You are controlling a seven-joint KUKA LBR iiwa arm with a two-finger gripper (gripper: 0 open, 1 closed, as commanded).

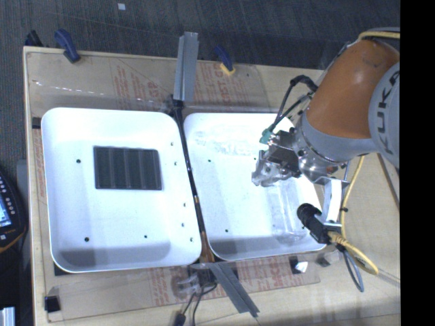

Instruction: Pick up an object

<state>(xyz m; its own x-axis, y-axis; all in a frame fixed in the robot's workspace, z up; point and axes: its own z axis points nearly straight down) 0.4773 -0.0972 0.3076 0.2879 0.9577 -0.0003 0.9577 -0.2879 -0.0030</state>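
Observation:
A dark grey ribbed rectangular block (128, 168) lies flat in the left bin (68, 236), near its middle. My gripper (267, 174) hangs over the right bin (224, 209), right of that bin's centre, pointing down and left. Just below it a clear, see-through object (287, 216) lies on the bin floor near the right wall. Its outline is faint. The view does not show whether the gripper touches it. The grey and orange arm (353, 94) covers the bin's upper right corner.
A metal divider bar (185, 66) runs between the bins at the back, and another bracket (228, 287) sits at the front. Blue clamps (68, 46) hold the board's far edge. A black cable plug (312, 221) and yellow cable (357, 257) hang by the right bin's front right corner.

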